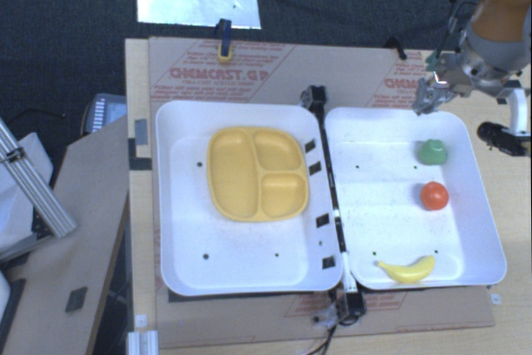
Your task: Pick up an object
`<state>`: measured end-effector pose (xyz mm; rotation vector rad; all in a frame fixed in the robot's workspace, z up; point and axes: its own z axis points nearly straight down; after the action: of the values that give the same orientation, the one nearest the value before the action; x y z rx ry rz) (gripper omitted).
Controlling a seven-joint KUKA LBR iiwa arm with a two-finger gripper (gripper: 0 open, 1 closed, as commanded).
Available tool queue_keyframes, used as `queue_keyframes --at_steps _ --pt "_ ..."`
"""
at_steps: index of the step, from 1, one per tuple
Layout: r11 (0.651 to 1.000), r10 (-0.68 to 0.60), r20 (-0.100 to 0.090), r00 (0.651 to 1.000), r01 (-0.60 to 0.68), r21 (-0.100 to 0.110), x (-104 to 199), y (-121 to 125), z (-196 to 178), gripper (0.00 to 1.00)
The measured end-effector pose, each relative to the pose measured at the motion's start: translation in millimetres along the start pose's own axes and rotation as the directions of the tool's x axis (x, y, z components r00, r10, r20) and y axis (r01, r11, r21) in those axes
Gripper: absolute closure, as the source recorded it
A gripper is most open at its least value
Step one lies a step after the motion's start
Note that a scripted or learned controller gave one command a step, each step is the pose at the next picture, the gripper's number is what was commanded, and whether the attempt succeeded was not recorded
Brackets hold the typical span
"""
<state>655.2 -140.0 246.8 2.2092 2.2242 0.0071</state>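
The right bin [374,204] holds three small objects. A green rounded one [431,151] lies near its far right, an orange-red ball [434,195] sits just in front of that, and a yellow banana [407,268] rests by the front rim. My gripper [427,101] hangs over the back rim of this bin, above and slightly left of the green object, with nothing seen in it. The grey arm with its orange band [503,12] comes in from the upper right.
A yellow divided plate [256,173] lies in the middle of the left bin [179,253]. A black divider strip [326,179] runs between the bins. A yellow clamp [224,46] sits at the back of the cardboard sheet.
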Motion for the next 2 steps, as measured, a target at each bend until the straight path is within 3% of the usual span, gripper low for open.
queue_keyframes --at_steps 2 --pt "1.000 -0.003 -0.003 1.000 0.003 0.006 102 5 8 1.00"
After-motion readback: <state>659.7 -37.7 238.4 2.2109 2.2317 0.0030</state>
